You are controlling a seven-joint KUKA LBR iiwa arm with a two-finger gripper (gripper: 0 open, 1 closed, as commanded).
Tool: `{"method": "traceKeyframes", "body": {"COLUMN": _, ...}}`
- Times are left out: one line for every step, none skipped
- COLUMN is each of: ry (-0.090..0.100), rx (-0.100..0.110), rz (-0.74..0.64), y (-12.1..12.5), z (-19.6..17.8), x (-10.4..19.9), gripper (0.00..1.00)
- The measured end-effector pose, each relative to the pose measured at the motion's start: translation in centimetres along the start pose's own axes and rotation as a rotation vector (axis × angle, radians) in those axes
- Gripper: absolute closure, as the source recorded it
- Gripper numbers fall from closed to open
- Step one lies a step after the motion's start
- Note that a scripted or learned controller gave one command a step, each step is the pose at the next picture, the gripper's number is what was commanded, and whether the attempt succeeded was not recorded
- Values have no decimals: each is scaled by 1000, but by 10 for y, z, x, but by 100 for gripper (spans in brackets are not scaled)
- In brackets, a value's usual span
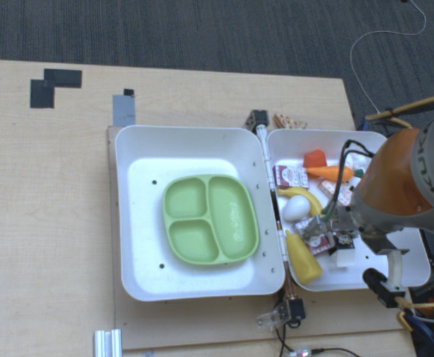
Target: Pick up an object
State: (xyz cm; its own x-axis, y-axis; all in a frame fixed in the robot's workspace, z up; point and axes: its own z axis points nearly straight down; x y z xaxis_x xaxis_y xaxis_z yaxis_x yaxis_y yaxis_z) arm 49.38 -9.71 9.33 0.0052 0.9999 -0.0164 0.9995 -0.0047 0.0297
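The right bin holds a heap of small objects: an orange carrot, a red block, a maroon packet, a yellow banana, a white egg and a yellow squash-like piece. My gripper is low inside this bin, just right of the egg and above the yellow piece, among the clutter. The arm's orange band covers the bin's right half. The wrist and the clutter hide what lies under the gripper.
The left bin holds a light green divided plate. A raised rim separates the two bins. Cables and a clamp sit at the bench's front edge. Black tape marks lie at the far left.
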Motion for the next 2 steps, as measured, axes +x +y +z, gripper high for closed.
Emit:
{"method": "traceKeyframes", "body": {"ry": -2, "rx": -7, "rz": -1, "y": 3, "z": -12, "x": -1, "gripper": 100}}
{"method": "traceKeyframes", "body": {"ry": 18, "rx": 26, "rz": -10, "y": 35, "z": -92, "x": 56, "gripper": 100}}
